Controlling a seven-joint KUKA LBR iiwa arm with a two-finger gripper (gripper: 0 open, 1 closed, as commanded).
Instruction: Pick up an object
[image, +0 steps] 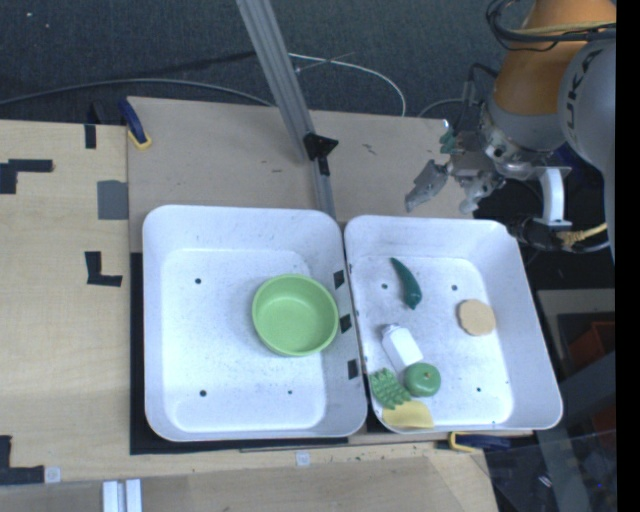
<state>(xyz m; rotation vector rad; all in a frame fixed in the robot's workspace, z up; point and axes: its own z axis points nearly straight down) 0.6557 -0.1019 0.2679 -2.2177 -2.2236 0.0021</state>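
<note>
From the overhead camera view, the arm (560, 70) reaches in from the right and its hand (452, 190) hangs above the far rim of the right bin (520, 300), over the bare tabletop (230, 160) rather than over any object. The two fingers look spread fairly wide with nothing between them, so it carries nothing. My read is that it sits high and back to keep clear of the bins until a target is chosen.

The candidates are all in the right bin. A dark green pepper-shaped piece (406, 283) lies near the middle, on its own. A round tan disc (477, 317) rests towards the right wall, also apart. Closer to the camera there is a cluster: a white cylinder (402, 348), a green round piece (422, 379), a green bristly item (385, 386) and a yellow piece (413, 414), packed tight into the near-left corner. Those would be awkward to grip; the pepper and the disc look easier.

In the left bin (170, 300) a green bowl (294, 315) sits upright, alone.

Hard to make out: the finger pads blur against wrist hardware and cables, the upper arm is cut off by the frame, and the yellow piece partly overlaps the bin rim, its shape unclear.
</note>
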